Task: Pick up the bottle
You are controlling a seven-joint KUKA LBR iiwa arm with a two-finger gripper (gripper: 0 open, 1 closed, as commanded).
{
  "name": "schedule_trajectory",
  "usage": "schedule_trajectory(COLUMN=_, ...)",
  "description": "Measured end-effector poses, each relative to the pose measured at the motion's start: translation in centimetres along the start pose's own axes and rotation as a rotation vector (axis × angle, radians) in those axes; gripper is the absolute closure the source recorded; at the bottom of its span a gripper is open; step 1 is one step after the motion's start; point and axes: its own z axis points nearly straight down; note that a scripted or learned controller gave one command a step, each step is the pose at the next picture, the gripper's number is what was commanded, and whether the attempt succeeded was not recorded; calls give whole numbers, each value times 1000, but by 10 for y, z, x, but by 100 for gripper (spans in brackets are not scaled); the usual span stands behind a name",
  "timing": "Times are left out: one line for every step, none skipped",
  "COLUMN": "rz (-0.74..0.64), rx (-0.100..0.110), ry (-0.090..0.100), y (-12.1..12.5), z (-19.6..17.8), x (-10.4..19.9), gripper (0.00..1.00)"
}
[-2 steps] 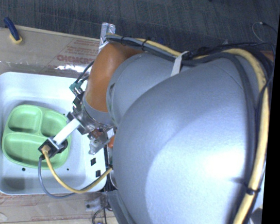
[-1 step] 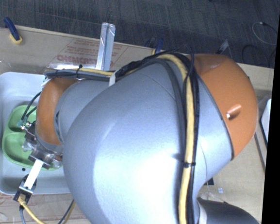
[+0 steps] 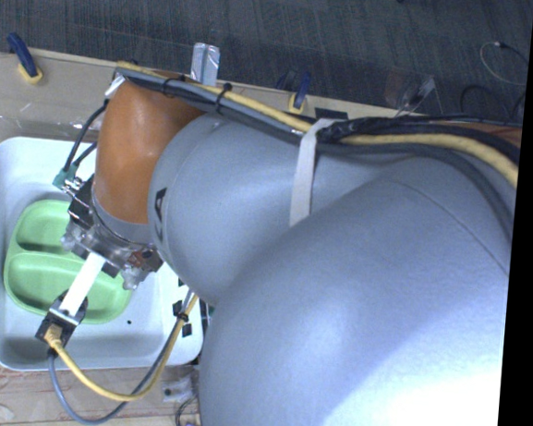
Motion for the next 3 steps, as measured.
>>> schedule_trajectory(rz=0, rx=2, ry=-5, y=21, z=78, x=12, gripper=0)
schedule_trajectory(rz=-11, rx=0, ry=0, y=96, z=-13, x=66, gripper=0)
schedule_trajectory(rz=-262, rx=-1, ry=0, y=84, z=-150, x=2, gripper=0)
